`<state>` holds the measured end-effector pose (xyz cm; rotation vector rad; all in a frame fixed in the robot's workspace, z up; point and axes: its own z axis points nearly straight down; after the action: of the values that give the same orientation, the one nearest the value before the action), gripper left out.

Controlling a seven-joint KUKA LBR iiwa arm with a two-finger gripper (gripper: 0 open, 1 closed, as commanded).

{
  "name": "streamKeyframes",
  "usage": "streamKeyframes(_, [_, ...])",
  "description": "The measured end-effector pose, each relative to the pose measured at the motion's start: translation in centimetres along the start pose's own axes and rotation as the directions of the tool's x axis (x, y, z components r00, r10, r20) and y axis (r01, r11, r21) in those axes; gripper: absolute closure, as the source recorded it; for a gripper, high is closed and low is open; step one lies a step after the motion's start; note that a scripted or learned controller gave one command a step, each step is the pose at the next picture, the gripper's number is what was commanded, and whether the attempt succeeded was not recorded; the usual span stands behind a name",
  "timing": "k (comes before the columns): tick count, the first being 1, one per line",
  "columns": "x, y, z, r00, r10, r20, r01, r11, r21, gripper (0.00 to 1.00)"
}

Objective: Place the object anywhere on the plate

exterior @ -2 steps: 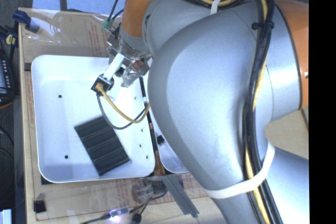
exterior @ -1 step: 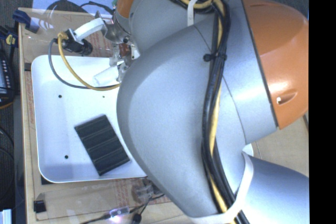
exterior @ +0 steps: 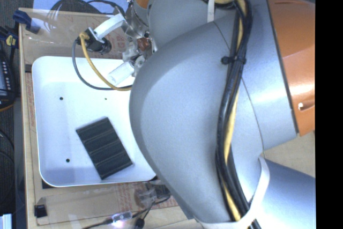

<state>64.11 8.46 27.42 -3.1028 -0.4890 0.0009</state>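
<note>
My pincer (exterior: 126, 56) hung at the frame's upper middle, its grip I cannot tell. The dark ribbed object (exterior: 104, 147) lay lower left in the white bin (exterior: 45, 115); reaching it came next

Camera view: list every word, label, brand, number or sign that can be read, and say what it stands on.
None can be read.
Dark ribbed block in the white bin: ridges, no lettering.
Arm casing: plain grey and orange, no marking.
White fittings at the gripper: no text to make out.
Dark device at the left edge: faint marks, too small and blurred to read.
</note>
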Motion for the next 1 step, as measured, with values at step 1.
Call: streamKeyframes(1, [-1.61, -3.63, -1.04, 0.950, -0.314, 0.007, 0.313, 0.950, 0.005, 1.00])
